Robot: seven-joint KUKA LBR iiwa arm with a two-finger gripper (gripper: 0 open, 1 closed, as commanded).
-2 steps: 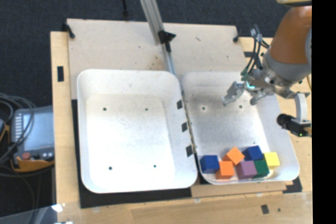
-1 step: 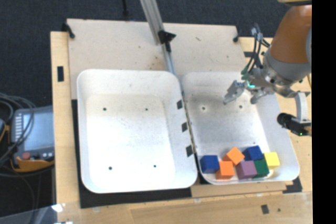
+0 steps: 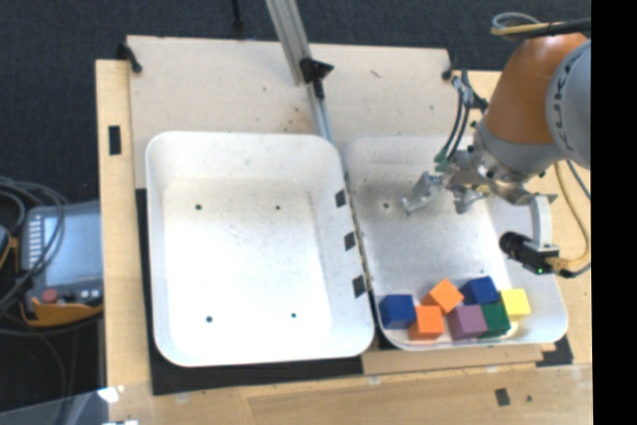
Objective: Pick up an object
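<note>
Several coloured blocks lie huddled at the near end of the right bin (image 3: 398, 164): a blue block (image 3: 397, 310), an orange block (image 3: 445, 295), a second orange one (image 3: 429, 319), a purple block (image 3: 465, 321), another blue (image 3: 482, 291), a green (image 3: 496, 318) and a yellow (image 3: 515, 303). My gripper (image 3: 440, 199) hangs over the bin's far half, well short of the blocks. Its two fingers stand spread apart, open, with nothing between them.
The left bin (image 3: 249, 244) sits beside the right one, separated by a rim with dark clips (image 3: 350, 239). A slanted aluminium rail (image 3: 284, 0) rises from the bench behind the bins. A black cable part (image 3: 528, 252) hangs off the wrist at the right.
</note>
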